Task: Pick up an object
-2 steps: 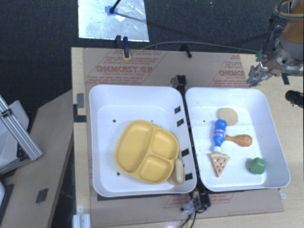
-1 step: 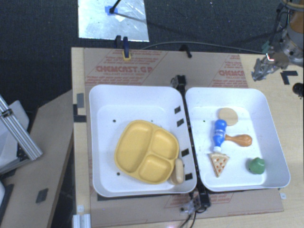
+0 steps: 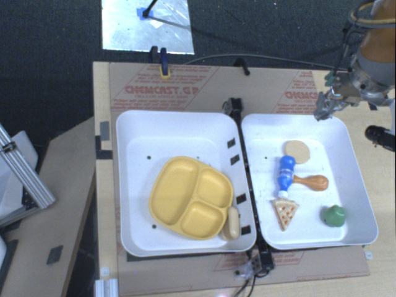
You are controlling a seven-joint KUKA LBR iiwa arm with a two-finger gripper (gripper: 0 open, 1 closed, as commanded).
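Observation:
The right bin (image 3: 352,159) holds a tan round cookie (image 3: 297,150), a blue and white bottle (image 3: 285,175), a brown drumstick (image 3: 311,182), a pizza slice (image 3: 285,213) and a green round object (image 3: 335,215). My gripper (image 3: 324,108) hangs over the bin's far right corner, above and right of the cookie. It is well apart from every object. Nothing shows between its tips.
The left bin (image 3: 133,141) holds a yellow divided tray (image 3: 192,197) with a beige bread roll (image 3: 232,223) against its right edge. A black clip strip (image 3: 238,144) joins the bins. The orange-banded arm (image 3: 374,48) comes in from the upper right.

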